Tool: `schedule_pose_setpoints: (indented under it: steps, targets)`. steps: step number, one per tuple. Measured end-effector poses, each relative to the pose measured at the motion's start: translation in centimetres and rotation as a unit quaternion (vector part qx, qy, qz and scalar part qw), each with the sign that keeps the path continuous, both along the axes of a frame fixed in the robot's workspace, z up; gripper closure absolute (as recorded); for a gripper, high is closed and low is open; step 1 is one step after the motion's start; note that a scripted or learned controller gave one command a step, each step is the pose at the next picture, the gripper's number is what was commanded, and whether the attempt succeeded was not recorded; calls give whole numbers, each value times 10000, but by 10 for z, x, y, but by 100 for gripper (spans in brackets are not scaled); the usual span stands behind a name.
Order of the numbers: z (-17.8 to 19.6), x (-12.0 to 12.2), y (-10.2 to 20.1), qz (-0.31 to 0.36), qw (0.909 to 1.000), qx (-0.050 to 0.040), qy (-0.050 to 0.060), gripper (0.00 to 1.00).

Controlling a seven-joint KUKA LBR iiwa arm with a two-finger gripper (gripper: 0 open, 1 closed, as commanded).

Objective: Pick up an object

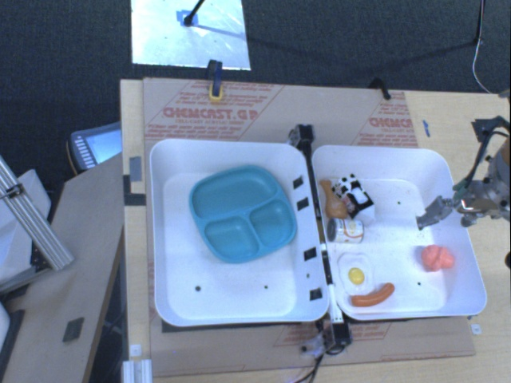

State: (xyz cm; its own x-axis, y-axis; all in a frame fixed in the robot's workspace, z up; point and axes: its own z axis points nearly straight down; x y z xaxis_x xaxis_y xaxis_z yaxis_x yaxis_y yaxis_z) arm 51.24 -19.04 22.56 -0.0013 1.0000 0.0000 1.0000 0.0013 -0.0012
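Standing by the bench [263, 106], I count two shallow white bins side by side. One thing sits in the left bin [172, 294]: a blue divided plate [242, 212] with three compartments, lying near that bin's middle. The right bin [459, 294] holds five small things. A black-and-white toy [352, 191] and a brown toy [334, 200] touch each other near its far left corner; just below them a small can [346, 230] lies on its side against the left wall. Toward the near left corner sit a toy fried egg [355, 275] and, just beside it, an orange sausage [373, 294] along the near edge. A pink lump [437, 257] lies alone by the right wall, well apart from the rest.

One gripper [435, 211] hangs over the right bin's right edge, above and close to the pink lump, with nothing between its fingers; how far they are spread I cannot tell.

Both bins rest on a printed cardboard sheet on the bench. Beyond lies dark carpet with one shiny square panel [190, 22].
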Motion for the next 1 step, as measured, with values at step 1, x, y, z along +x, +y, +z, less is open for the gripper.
schedule_pose_setpoints:
  steps: [1]
  targets:
    - [-57,8,-3,-2,10000,3,6,0]
